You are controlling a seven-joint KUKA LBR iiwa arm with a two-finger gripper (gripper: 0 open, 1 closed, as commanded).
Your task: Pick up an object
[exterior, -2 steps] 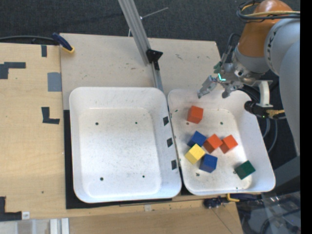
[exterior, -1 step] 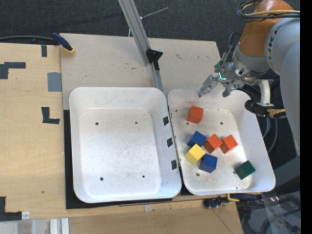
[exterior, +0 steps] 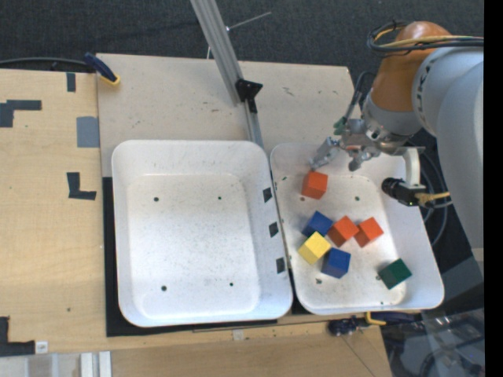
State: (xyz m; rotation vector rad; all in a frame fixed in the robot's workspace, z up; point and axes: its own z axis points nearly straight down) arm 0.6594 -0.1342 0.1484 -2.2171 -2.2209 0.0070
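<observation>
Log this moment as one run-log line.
gripper: open, holds nothing | above right bin far end | nearest: orange cube | phase: pre-grasp

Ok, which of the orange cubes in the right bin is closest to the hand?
The lone orange cube at the far end of the right bin, just below the hand. The other two orange cubes sit farther off, clustered with the blue and yellow ones.

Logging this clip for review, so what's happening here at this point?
A grey arm reaches in from the right, its claw open above the far end of the right bin, with nothing between its fingers. Just below it sits a lone orange cube. Nearer the camera lie two blue cubes, two more orange cubes, a yellow cube and a green cube. Nothing has been lifted yet.
</observation>
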